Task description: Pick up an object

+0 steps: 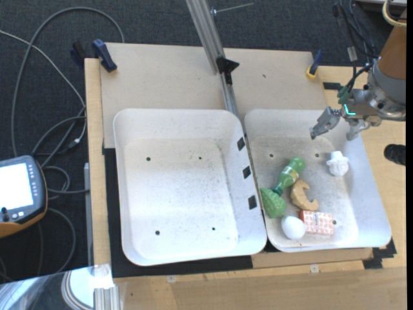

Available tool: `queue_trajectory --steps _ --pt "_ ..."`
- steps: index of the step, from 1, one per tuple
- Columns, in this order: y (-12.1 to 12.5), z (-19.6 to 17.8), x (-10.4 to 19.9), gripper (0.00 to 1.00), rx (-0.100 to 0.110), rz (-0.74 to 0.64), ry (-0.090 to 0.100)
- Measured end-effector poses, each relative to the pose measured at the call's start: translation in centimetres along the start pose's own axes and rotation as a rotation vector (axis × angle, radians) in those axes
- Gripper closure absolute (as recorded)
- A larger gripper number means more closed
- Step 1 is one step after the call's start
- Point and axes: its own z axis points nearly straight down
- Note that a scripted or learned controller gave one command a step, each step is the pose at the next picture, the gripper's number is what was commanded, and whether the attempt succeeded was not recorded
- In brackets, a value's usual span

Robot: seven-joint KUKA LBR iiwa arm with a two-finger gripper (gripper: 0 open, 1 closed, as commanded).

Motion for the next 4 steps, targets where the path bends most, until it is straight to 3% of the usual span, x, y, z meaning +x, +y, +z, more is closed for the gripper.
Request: queue_trajectory --steps 3,4 --pt "-1.4 15.3 -0.2 0.0 0.005 0.001 0.002" --pt "-1.2 13.9 -0.2 1.0 -0.003 0.001 0.0"
